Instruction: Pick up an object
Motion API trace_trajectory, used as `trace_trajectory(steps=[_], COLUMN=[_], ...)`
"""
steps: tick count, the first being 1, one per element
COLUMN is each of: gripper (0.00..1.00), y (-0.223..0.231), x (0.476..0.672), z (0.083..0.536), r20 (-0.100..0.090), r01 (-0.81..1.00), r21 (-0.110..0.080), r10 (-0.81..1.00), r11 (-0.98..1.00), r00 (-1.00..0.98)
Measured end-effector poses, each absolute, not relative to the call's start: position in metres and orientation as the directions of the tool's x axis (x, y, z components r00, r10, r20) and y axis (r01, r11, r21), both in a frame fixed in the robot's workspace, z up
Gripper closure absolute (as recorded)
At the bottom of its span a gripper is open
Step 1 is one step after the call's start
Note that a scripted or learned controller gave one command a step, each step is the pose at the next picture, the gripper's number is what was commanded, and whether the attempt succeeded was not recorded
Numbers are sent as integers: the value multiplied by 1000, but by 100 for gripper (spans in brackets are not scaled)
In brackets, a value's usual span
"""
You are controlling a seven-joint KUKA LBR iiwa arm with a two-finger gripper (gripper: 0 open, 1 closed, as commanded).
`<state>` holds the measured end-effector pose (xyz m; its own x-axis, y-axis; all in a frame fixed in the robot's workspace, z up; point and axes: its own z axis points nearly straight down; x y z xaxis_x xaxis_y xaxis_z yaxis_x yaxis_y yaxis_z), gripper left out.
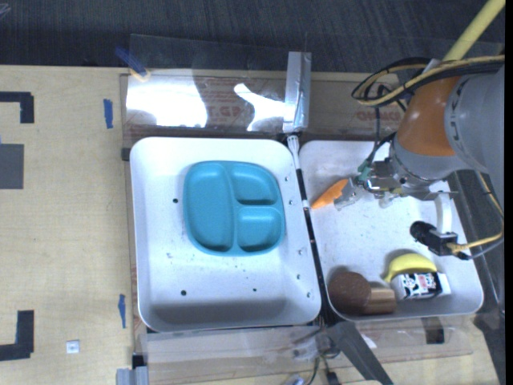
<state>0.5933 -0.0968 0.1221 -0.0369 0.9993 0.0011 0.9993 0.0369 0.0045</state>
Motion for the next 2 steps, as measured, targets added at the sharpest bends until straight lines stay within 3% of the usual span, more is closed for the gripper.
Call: trace_trajectory(steps=[1,2], gripper=[0,0], y=[-96,-97], x=[653,609], z=[86,145], r20=[-1,-1], r01=[998,961], r21=[-1,3], r10=[998,961], r11=[-59,277], r00=[59,-277])
